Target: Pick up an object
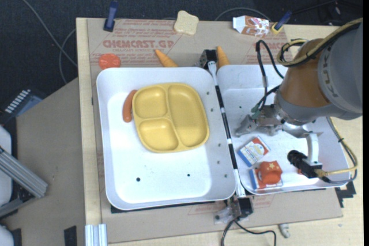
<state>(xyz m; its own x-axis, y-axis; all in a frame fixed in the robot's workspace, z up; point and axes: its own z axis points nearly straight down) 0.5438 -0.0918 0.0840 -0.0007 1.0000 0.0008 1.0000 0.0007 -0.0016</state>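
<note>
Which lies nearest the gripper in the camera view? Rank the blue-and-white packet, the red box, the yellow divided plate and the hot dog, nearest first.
From the gripper:
1. Blue-and-white packet, just below it in the right bin.
2. Red box, further down, at that bin's front edge.
3. Yellow divided plate, in the left bin.
4. Hot dog, beyond the plate's left edge.

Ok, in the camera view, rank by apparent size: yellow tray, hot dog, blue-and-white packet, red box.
1. yellow tray, clearly largest.
2-4. blue-and-white packet, red box and hot dog look too alike to rank.
</note>
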